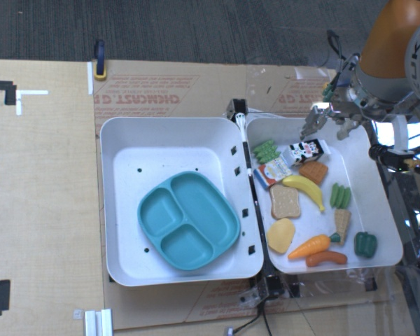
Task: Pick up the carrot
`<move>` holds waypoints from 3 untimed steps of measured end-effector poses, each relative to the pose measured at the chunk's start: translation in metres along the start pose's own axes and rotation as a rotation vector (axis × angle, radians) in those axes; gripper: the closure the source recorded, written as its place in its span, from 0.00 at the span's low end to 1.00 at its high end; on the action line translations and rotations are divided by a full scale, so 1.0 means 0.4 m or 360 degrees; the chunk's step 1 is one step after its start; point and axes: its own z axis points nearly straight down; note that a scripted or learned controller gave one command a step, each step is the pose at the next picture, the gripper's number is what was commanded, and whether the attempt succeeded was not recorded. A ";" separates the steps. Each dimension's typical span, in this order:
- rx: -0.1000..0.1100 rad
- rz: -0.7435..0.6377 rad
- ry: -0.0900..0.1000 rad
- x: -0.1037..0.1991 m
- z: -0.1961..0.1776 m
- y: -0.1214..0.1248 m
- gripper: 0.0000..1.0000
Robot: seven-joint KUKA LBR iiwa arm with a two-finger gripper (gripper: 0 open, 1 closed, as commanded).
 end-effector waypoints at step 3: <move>-0.0004 -0.0545 0.0003 -0.078 0.325 -0.114 0.00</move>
